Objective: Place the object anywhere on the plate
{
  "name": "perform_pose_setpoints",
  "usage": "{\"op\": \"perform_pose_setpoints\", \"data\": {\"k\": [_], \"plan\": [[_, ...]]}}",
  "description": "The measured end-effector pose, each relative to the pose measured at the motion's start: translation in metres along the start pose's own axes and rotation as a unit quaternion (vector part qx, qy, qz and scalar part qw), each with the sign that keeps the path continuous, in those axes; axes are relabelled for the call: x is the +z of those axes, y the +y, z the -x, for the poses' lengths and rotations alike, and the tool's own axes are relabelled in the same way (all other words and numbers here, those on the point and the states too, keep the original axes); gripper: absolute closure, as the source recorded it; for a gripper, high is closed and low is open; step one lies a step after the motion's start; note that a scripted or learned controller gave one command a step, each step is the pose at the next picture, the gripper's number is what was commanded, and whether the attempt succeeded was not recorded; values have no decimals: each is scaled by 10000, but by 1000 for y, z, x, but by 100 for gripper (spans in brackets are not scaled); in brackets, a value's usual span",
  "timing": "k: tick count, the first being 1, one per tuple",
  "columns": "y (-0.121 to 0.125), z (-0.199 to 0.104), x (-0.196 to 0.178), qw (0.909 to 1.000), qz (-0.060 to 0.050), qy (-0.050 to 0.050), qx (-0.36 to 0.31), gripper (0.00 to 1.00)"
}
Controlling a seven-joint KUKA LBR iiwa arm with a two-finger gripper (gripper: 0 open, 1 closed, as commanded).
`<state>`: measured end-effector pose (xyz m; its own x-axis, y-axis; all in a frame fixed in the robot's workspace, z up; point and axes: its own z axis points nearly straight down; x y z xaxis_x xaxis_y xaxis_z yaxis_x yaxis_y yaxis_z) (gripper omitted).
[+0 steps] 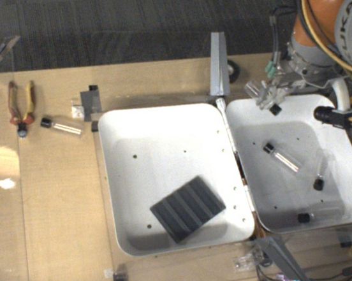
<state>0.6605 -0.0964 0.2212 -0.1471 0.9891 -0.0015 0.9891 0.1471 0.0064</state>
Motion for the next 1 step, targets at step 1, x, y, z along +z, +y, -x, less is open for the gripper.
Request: {"op": "perform_pose_setpoints", "data": {"k": [1], "plan": [[-3,-59,36,9791,-24,3,2033,100]]}}
